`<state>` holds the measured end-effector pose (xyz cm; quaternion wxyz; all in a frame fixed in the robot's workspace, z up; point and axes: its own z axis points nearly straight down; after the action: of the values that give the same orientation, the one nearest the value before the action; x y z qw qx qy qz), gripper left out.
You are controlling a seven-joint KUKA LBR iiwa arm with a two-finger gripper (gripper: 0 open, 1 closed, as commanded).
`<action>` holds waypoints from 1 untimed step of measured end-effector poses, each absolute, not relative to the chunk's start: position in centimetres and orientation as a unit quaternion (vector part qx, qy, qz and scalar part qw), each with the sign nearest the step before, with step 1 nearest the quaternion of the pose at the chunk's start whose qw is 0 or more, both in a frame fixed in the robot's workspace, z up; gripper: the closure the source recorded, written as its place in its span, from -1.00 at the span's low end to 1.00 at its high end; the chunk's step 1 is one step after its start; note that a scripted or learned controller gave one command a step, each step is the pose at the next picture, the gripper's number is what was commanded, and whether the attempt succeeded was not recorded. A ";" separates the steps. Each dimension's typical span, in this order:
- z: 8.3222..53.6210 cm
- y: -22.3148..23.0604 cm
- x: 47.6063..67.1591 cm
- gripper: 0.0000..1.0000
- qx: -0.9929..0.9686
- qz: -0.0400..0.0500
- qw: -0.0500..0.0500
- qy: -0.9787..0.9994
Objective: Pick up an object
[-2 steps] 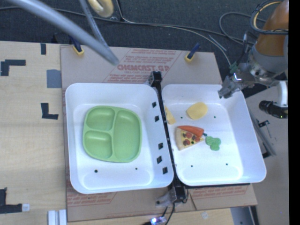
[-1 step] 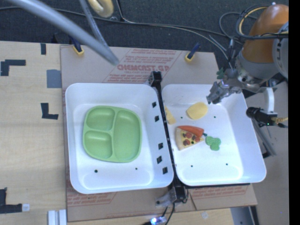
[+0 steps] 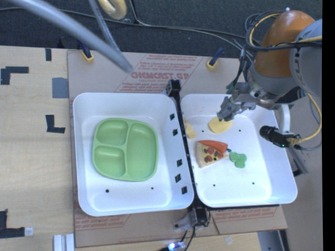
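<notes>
Fingers down on yellow piece in right bin; can't tell if clenched. Nothing lifted yet. Still left: grab and raise.

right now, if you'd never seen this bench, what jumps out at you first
The green tray lies alone in the left bin, bright against the white. In the right bin small toy foods sit close together: a pizza slice, a carrot and a broccoli. The arm's orange band stands out at upper right, with the claw down at a yellow piece.
</notes>
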<state>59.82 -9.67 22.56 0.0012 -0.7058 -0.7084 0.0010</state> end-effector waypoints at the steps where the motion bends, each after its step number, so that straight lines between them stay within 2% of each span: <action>1: 23.5 -4.7 58.9 1.00 -0.705 0.000 0.001 -0.709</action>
<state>58.92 -4.70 23.47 0.0011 -0.7051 -0.7091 0.0002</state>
